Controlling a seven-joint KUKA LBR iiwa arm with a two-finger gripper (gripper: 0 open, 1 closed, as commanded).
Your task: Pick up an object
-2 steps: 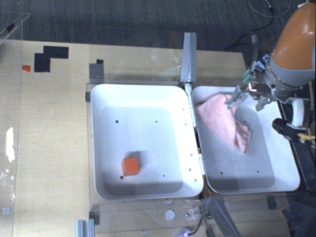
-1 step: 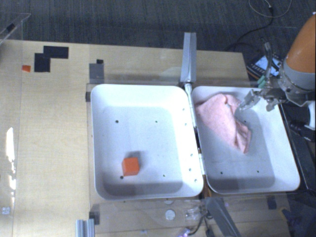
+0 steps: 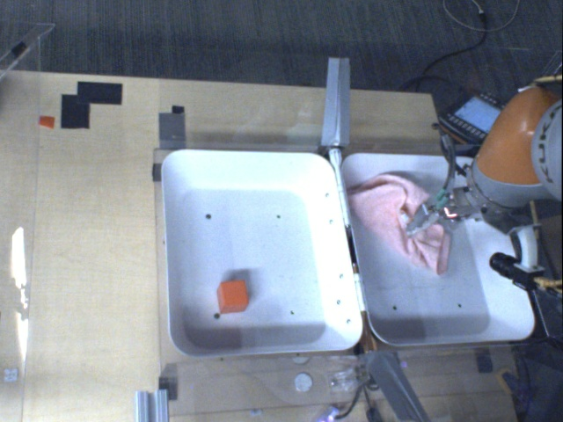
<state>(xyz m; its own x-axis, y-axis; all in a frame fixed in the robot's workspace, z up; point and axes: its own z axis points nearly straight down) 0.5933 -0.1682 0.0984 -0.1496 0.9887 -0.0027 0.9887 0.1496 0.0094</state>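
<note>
Over at the right of the frame the claw (image 3: 431,218) is pinched on a fold of the pink cloth (image 3: 391,211), which mostly lies in the right bin (image 3: 457,319), so lifting remains, I'd say.

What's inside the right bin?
A crumpled pink cloth lies in the right bin, with the hand at it. Anything beneath the cloth is covered.
</note>
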